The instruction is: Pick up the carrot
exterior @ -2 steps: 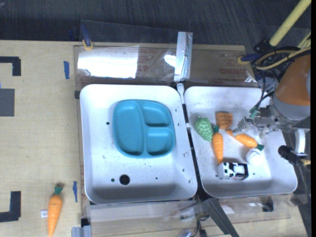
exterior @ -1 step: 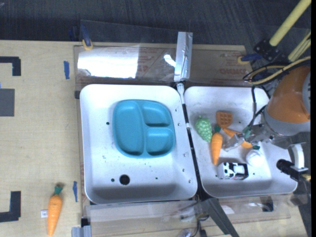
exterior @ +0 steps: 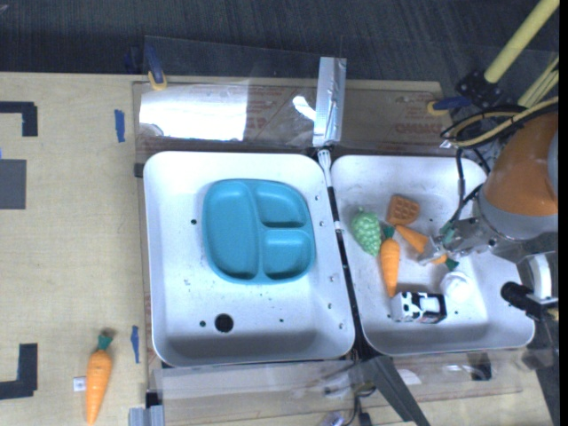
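Two bins [exterior: 169, 238] [exterior: 497, 327], one tray [exterior: 257, 229], three carrots [exterior: 390, 264] [exterior: 411, 237] [exterior: 97, 375].

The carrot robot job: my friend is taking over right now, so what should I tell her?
Gripper: low in the right bin, beside the toys; whether its fingers are open or shut can't be told, and nothing visibly sits between them.
Carrot: lies in the right bin, leafy top next to the green toy, with a smaller orange piece and a waffle-like toy nearby. Another carrot lies on the bench outside the bins.
Blue tray: in the left bin.
Done: no pickup yet.
Left: grasp the carrot and lift it.
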`<state>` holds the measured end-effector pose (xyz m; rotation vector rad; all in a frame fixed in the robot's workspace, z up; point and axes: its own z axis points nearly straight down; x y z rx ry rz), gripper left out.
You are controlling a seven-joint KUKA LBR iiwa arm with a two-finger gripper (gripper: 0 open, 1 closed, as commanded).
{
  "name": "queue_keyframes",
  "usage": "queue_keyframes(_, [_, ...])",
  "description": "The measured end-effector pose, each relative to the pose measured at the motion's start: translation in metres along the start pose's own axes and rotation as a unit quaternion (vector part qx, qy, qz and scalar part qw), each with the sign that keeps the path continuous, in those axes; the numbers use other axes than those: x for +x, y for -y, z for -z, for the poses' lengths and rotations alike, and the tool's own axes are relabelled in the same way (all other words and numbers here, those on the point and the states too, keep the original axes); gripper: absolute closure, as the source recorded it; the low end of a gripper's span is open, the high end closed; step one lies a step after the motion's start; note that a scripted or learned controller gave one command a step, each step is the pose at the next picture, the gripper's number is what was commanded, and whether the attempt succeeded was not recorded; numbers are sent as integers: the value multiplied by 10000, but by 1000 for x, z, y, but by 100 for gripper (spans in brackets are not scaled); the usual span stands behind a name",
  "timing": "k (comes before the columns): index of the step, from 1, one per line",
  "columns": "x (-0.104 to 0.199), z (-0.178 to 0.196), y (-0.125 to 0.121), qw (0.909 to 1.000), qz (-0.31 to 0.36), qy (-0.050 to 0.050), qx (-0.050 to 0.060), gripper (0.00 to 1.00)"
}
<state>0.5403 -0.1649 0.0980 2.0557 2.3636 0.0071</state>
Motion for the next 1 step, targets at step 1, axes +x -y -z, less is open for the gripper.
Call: queue_keyframes(1, [81, 88, 15, 9982, -597, -19, 35, 100])
